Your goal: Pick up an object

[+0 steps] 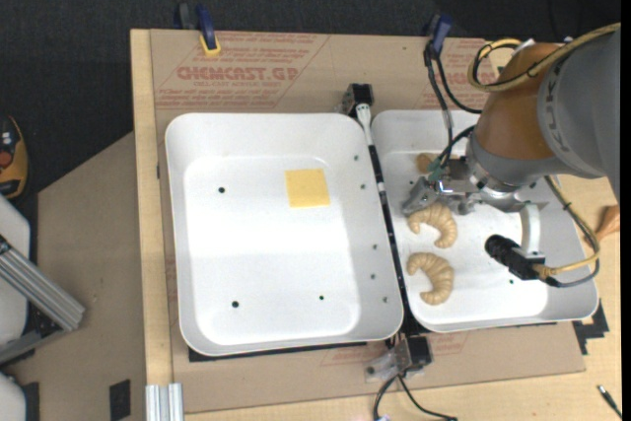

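Reaching in from the right of the frame, the grey arm with its orange band hangs over the right bin, its gripper low at that bin's left side. Two white bins sit side by side. The left bin holds one yellow square. The right holds two croissants: the upper croissant just below the gripper, the lower croissant near the bottom. A third tan piece is half hidden. How the gripper stands, wide or closed, cannot be made out.

Smooth, glossy white plastic bins sit on a matt brown cardboard-like board with red print.
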`<control>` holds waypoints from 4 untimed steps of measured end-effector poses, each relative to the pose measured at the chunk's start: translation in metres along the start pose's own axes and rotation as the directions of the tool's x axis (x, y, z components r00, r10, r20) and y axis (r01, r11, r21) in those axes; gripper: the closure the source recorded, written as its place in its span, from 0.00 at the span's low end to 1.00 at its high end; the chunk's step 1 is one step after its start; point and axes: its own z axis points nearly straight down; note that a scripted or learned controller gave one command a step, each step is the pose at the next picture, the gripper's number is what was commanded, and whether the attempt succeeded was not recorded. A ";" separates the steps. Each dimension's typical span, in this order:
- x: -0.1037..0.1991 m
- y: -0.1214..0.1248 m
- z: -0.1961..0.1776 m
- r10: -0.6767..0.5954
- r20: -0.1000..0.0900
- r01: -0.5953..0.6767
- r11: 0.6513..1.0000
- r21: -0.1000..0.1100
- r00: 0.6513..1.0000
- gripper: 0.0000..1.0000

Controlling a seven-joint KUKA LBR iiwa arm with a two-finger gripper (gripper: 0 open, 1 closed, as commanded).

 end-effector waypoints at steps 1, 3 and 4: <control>0.000 0.003 -0.011 -0.001 0.002 0.001 1.000 -0.008 1.000 1.00; 0.075 0.093 -0.259 -0.008 0.003 0.008 1.000 -0.030 1.000 1.00; 0.130 0.088 -0.437 -0.009 0.001 0.009 0.999 -0.031 1.000 1.00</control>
